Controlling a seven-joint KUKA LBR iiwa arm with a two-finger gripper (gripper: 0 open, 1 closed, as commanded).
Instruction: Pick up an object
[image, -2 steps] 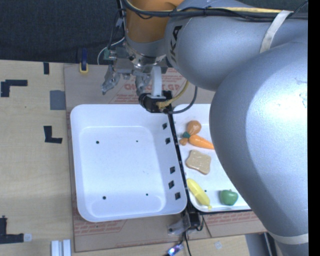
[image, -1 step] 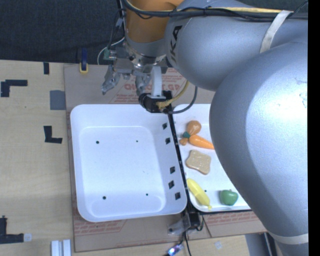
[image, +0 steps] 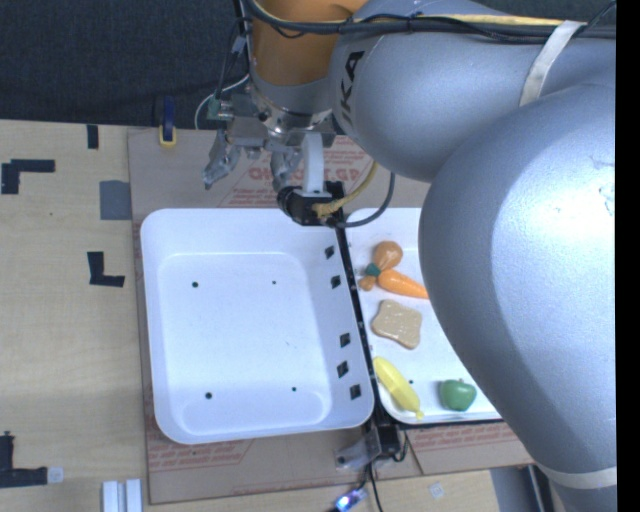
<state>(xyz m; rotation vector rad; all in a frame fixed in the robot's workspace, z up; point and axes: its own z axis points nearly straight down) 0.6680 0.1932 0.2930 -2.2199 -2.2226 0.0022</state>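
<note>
Two readable letters, "KU", on the grey arm (image: 470, 90).

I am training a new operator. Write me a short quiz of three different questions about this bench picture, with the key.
1. True or false: the carrot lies in the left bin.
2. Which item in the right bin lies nearest the camera-side edge?
A. green apple
B. bread slice
C. brown onion
3. Fill in: the end effector hangs over the far end of the bins, above the ______ mat.

Key
1. False; it lies in the right bin.
2. A
3. cardboard
</note>
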